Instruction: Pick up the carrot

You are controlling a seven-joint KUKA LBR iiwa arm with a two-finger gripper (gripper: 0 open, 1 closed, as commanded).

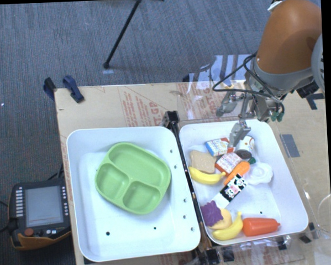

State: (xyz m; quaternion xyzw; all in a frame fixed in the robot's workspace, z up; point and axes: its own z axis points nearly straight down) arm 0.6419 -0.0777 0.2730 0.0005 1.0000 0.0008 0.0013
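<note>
Grey carpet all round the cardboard-topped bench [125,106], and my gripper [238,133] hangs over the back of the right bin [290,189], and honestly I can't tell if it's open or closed from up here. Right under it sit a small blue-and-white carton [216,147] and a red one [228,162], probably just where I ended up hovering. Carrot [260,225] is way off in the front corner of that same bin, beside a banana [231,230], so I'd guess I need to come forward
</note>
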